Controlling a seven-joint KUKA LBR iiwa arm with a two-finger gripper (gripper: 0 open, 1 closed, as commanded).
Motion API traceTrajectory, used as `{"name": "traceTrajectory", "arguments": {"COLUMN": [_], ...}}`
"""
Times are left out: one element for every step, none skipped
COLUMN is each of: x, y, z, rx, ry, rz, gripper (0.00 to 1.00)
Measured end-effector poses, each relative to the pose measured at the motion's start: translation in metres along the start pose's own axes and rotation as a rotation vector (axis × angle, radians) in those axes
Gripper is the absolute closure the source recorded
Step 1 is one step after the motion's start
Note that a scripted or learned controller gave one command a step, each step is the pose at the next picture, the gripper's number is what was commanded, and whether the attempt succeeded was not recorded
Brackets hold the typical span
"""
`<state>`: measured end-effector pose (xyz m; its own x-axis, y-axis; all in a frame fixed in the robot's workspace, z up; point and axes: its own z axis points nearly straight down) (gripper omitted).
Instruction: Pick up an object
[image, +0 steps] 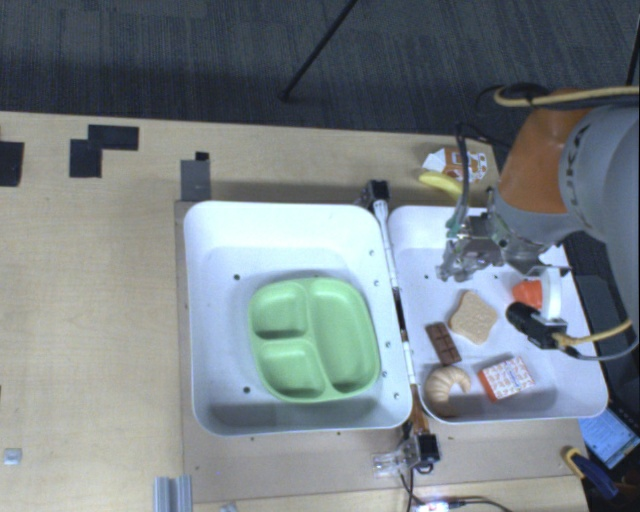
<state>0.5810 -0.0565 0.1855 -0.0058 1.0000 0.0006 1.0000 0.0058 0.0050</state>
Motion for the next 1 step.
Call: {"name": "traceTrajectory", "arguments": {"x": [-0.0450], "y": [0.0828], "z": [0.0913], "rx": [0.005], "ry": [-0.001], "rz": [0.000], "gripper": [1.00]}}
